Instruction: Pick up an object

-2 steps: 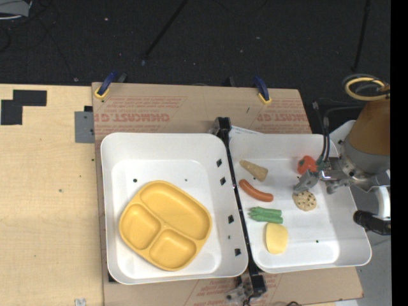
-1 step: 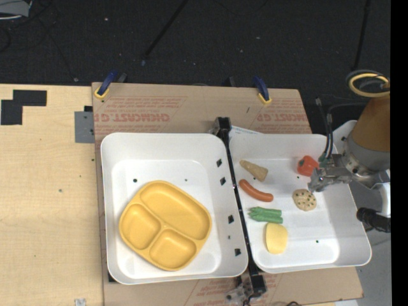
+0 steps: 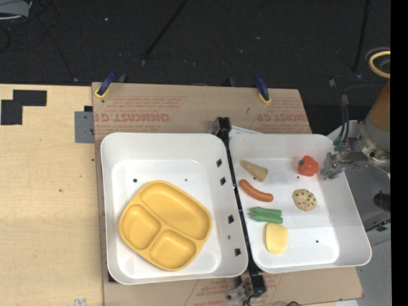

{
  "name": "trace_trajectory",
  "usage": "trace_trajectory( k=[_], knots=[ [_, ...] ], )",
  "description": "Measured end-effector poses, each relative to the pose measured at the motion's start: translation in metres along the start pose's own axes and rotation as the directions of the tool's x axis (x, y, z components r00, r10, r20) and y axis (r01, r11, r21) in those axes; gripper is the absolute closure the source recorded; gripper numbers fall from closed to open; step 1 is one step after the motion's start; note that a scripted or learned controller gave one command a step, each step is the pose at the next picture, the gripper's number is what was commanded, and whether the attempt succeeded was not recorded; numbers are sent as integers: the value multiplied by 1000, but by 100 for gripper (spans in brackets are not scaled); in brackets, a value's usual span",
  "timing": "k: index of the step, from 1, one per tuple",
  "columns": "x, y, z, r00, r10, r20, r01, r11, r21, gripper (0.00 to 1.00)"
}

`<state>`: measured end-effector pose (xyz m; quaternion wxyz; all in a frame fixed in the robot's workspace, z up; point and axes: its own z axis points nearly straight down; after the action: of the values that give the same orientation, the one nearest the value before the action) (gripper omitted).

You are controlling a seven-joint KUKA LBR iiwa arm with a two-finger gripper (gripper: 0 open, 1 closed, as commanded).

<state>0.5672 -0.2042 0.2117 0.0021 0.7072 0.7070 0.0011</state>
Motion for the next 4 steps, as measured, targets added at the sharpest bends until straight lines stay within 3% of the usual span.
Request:
trace_trajectory(
  k=[1, 3, 4],
  knots=[
    [0, 0, 5, 1000, -1, -1, 1, 1000, 5, 100],
    [98, -10, -10, 1000, -4, -2, 4, 1000, 4, 100],
    [147, -1, -12, 1000, -4, -1, 4, 1000, 5, 100]
  ],
)
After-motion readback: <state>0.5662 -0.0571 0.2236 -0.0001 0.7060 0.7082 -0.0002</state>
